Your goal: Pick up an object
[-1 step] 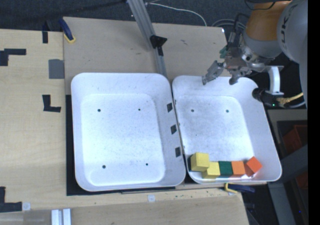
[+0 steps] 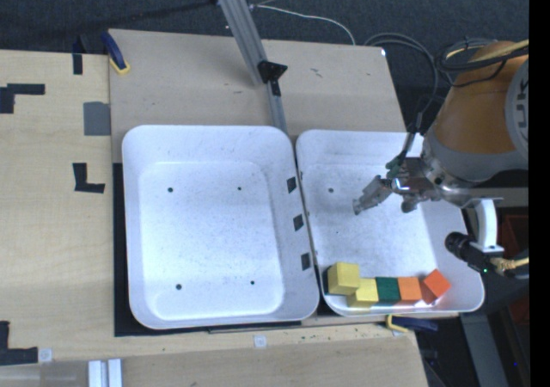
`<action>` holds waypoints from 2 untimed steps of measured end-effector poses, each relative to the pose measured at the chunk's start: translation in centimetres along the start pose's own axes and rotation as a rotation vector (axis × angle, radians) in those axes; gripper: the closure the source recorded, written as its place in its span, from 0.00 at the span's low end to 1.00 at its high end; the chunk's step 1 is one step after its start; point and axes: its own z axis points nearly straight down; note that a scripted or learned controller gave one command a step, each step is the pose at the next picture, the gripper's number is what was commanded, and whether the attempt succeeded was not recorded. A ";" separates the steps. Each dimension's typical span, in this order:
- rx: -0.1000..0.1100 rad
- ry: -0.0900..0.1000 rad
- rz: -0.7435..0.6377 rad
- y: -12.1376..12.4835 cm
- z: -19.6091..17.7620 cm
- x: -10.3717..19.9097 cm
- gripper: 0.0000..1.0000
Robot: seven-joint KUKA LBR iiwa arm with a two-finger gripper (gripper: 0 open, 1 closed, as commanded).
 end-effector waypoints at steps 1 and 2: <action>-0.010 -0.001 -0.005 5.0 -2.2 0.8 0.00; -0.010 -0.002 -0.005 10.2 -3.2 0.2 0.00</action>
